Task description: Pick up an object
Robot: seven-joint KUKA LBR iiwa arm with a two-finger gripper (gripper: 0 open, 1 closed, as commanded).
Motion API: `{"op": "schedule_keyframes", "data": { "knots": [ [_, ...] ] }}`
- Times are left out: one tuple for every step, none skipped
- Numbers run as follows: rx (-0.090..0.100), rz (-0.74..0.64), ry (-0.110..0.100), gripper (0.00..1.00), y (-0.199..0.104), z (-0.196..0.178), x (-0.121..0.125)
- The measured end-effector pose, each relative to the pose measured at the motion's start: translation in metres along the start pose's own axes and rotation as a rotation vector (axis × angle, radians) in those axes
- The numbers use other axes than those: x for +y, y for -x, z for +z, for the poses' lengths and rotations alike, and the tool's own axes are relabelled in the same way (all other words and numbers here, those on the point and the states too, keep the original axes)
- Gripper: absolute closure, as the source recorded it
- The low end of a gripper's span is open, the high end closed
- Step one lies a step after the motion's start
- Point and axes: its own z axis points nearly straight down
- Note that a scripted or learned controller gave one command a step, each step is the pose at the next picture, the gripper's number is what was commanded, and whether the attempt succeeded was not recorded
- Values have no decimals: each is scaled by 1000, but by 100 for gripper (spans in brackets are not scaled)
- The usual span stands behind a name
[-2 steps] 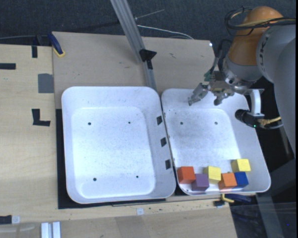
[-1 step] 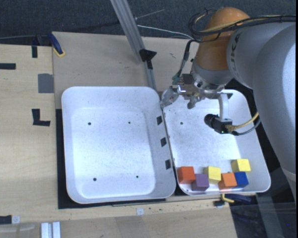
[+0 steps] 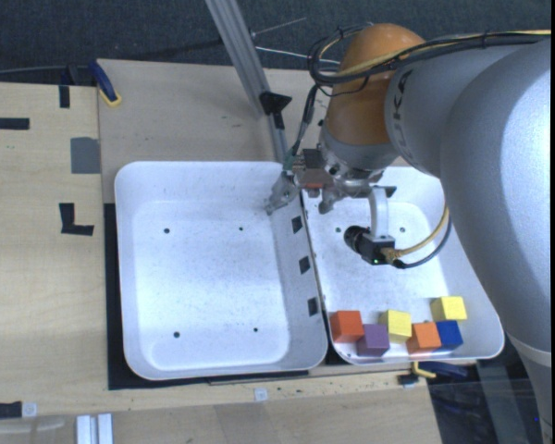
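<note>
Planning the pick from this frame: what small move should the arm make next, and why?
Probably shift the end effector toward the near edge of the right bin. It sits over the divider at the bins' far end, while the blocks, such as the orange block and purple block, cluster at that near edge.

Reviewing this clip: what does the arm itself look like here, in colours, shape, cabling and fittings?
The arm is a thick, rounded grey body with an orange band above the wrist. Below the band sits a metallic gripper assembly with small grey fingers. A black cylindrical unit hangs beside it, joined by a yellow and black cable. Thin black cables loop over the orange section.
</note>
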Motion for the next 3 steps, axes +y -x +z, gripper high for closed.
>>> {"op": "schedule_keyframes", "data": {
  "knots": [
    [-1,3,2,0,-19,0,3],
    [0,3,11,0,-45,-101,20],
    [-1,5,10,0,-31,-166,24]
  ]
}}
